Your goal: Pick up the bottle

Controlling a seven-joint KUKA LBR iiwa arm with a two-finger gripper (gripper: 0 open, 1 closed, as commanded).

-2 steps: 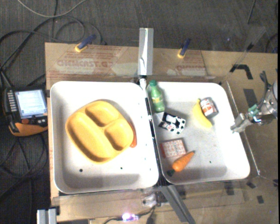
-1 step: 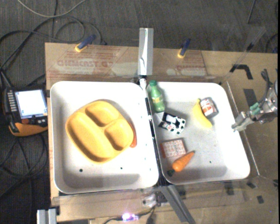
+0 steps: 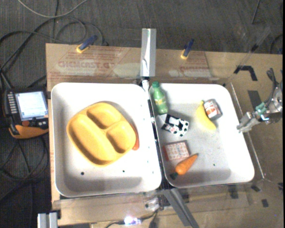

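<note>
The bottle (image 3: 158, 98) is green with a white cap and lies along the left wall of the right bin (image 3: 237, 175), in its far left corner. My gripper (image 3: 251, 121) hovers over the right rim of that bin, far to the right of the bottle, with nothing seen in it. Between gripper and bottle lie a banana (image 3: 205, 118) and a small can (image 3: 212, 109).
The right bin also holds a black-and-white toy (image 3: 175, 125), a pinkish flat box (image 3: 176, 151) and a carrot (image 3: 186, 164). A yellow divided plate (image 3: 102, 132) fills much of the left bin (image 3: 66, 175), with a small orange thing (image 3: 136, 142) at its right edge.
</note>
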